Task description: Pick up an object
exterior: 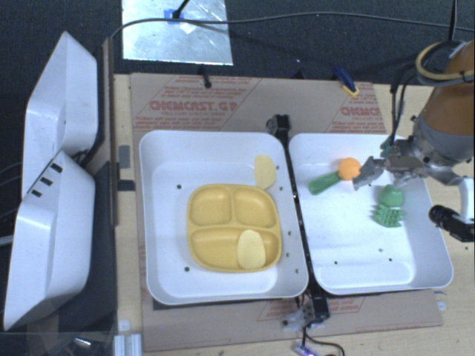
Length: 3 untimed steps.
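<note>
We see the gripper [369, 173] over the right bin [349, 273], just beside the orange ball [349, 168]; we cannot tell its state. The ball touches a green stick [323, 182]. A green brush [387, 207] lies near the gripper, below it.

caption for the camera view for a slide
Gripper hovers beside a toy carrot in the right bin; a yellow tray fills the left bin.

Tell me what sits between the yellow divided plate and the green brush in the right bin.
In the camera view, between the yellow plate and green brush: the bins' meeting rims and bare white floor.
</note>
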Each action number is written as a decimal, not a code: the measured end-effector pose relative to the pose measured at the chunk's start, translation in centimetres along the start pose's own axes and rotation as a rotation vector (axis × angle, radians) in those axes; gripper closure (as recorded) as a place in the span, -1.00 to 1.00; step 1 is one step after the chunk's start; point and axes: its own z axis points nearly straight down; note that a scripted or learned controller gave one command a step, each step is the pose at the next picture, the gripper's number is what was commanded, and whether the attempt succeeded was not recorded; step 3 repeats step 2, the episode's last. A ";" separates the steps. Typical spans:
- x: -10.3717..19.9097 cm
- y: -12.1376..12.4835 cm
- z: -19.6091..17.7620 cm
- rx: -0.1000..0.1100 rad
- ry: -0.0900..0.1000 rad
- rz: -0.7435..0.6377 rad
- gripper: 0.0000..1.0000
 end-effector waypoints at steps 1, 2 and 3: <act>-1.0 -1.4 -7.5 -0.007 -0.001 0.001 -1.00; -0.7 -5.4 1.1 0.006 0.001 0.001 -1.00; -0.7 -5.4 1.1 0.006 0.001 0.001 -1.00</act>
